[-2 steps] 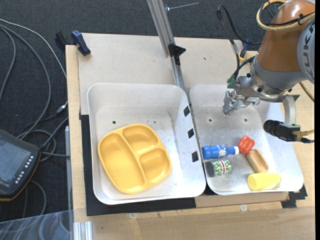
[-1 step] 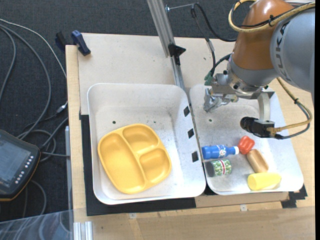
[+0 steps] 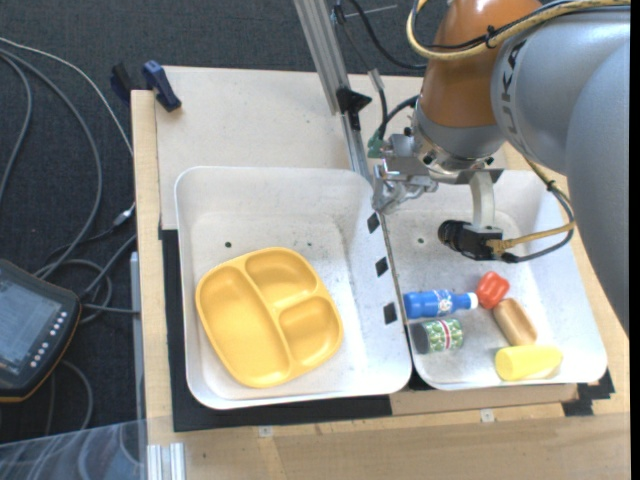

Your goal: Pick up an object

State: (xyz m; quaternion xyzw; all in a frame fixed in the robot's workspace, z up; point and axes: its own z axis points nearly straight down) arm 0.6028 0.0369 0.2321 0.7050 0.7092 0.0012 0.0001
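My gripper [image 3: 392, 190] hangs over the back left corner of the right bin [image 3: 560, 268], close to the wall between the two bins. It is well behind the objects, and nothing shows in it. Along the right bin's front lie a blue and white bottle [image 3: 440, 301], a small green can [image 3: 440, 335], a red piece [image 3: 492, 289], a brown cylinder [image 3: 514, 320] and a yellow block [image 3: 528, 362]. A yellow divided plate [image 3: 268, 314] rests in the left bin [image 3: 200, 218].
A slanted metal post [image 3: 325, 48] rises behind the bins near the gripper. A blue clamp [image 3: 160, 83] sits at the bench's back left corner. Black markers [image 3: 385, 266] run along the wall between the bins.
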